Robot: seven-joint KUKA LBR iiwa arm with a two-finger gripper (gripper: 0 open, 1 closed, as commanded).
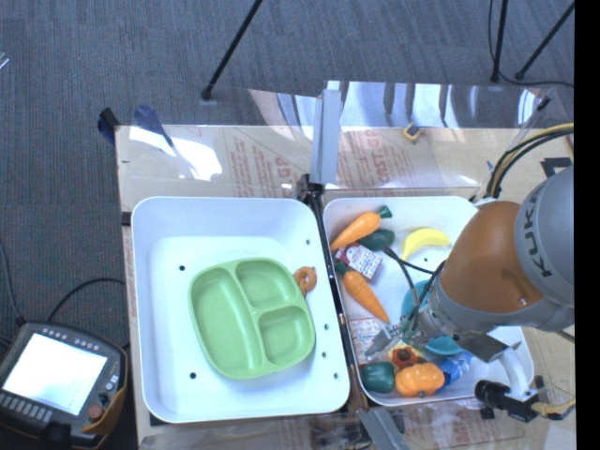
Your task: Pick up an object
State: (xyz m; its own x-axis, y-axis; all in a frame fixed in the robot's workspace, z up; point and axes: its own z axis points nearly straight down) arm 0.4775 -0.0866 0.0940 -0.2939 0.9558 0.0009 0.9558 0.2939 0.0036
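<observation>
The right bin (pixel 459 206) holds a pile of toy food. An orange carrot (pixel 356 231) lies at its far left, with a second carrot (pixel 364 294) below it. A yellow banana (pixel 425 242) lies farther right. A green pepper (pixel 377 376) and an orange pepper (pixel 419 379) lie along the near wall. My gripper (pixel 386 337) hangs low over the near-left part of this bin, just above the two peppers and a small red-orange piece (pixel 405 356). The orange wrist band and grey arm hide the bin's right half.
In the left bin (pixel 159 251) lies a green divided plate (pixel 251 319), with a small orange ring (pixel 305 278) at its far right corner. A dark green piece (pixel 378 240) and a red-white packet (pixel 367 263) lie between the carrots. A blue piece (pixel 453 369) peeks out under the arm.
</observation>
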